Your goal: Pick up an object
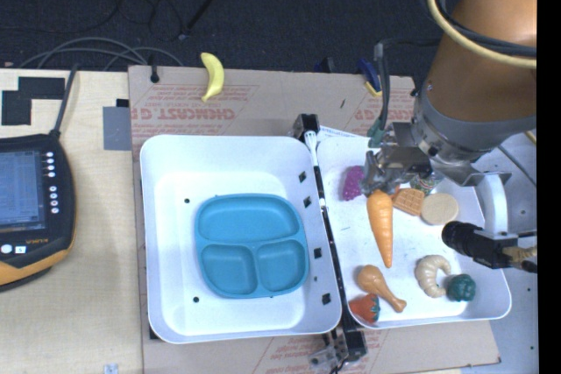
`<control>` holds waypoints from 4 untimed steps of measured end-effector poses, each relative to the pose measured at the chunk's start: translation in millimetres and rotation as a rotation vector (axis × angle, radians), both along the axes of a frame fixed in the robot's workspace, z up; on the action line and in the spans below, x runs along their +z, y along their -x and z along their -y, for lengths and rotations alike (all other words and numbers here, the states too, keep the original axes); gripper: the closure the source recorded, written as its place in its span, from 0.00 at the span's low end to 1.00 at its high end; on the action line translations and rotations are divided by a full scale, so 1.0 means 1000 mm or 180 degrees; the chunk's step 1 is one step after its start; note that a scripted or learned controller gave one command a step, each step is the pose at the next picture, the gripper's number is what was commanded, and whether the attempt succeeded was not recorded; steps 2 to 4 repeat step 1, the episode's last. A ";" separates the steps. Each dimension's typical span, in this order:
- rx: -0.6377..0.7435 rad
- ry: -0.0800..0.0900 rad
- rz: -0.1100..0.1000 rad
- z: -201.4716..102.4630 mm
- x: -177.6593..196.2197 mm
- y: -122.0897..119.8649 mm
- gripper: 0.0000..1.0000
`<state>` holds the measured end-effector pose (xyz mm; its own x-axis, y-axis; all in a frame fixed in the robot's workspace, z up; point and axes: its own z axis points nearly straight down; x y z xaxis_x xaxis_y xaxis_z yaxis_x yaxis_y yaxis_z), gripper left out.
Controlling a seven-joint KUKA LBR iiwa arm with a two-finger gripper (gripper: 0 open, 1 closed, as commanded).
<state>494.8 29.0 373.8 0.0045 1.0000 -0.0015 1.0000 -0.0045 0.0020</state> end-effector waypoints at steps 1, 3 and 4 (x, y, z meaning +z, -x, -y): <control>0.0050 -0.0013 -0.0007 -0.101 0.033 0.020 1.00; 0.0050 -0.0013 -0.0007 -0.101 0.033 0.020 1.00; 0.0050 -0.0013 -0.0007 -0.101 0.033 0.020 1.00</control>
